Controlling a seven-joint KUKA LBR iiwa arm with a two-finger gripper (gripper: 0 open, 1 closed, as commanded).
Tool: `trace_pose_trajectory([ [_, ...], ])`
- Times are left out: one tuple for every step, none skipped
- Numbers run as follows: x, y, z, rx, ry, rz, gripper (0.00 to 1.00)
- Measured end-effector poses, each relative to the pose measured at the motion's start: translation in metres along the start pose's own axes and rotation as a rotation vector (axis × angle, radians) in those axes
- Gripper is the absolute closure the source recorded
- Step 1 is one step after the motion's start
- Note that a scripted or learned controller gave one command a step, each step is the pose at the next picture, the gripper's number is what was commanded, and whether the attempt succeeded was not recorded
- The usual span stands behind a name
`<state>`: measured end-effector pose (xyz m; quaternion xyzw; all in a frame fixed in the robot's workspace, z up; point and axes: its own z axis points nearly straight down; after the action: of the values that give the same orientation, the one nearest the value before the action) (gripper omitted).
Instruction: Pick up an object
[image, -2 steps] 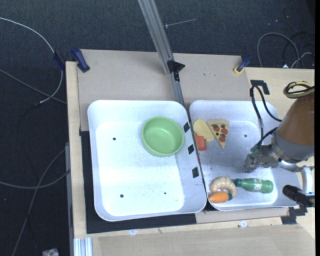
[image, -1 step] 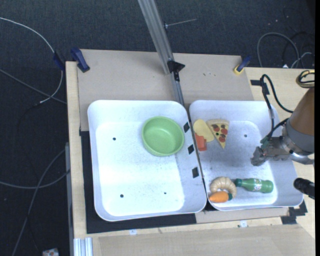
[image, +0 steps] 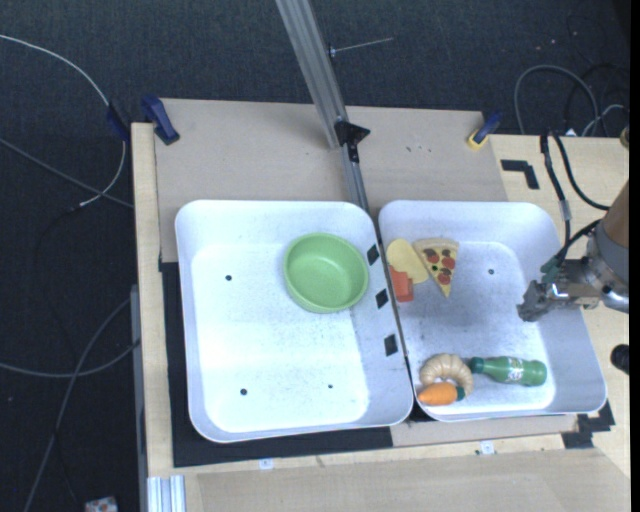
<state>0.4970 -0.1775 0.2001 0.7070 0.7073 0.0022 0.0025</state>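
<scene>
Two white bins are set side by side on the bench. A green bowl (image: 326, 272) is seen in the left bin (image: 230, 340), near its back right part, and it sits upright. Several small toys are kept in the right bin (image: 560, 330). A toy pizza slice (image: 439, 263) is laid near the back left corner, with its tip pointed toward the front. A yellow piece (image: 404, 257) is placed just beside the pizza slice, and a small red block (image: 403, 287) is touching the yellow piece at its front. A green bottle (image: 511, 371) is laid on its side near the front of the right bin. A croissant (image: 446, 368) is found just to the left of the bottle's cap, and an orange carrot (image: 438, 395) is tucked against the croissant's front. The gripper (image: 534, 303) is held over the right side of the right bin, above bare white floor, well apart from the bottle and the other toys. Nothing is seen between its tips. Whether the jaws are apart or together cannot be told, because they are too small and dark.
</scene>
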Motion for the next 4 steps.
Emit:
trace_pose_trajectory([
  [0.001, 0.004, -0.062, -0.004, -0.001, -0.001, 1.0],
  [0.057, 0.017, -0.069, 0.0, 0.001, -0.006, 1.0],
  [0.102, 0.025, -0.071, 0.002, 0.001, -0.006, 1.0],
  [0.155, 0.04, -0.071, 0.004, 0.003, -0.006, 1.0],
])
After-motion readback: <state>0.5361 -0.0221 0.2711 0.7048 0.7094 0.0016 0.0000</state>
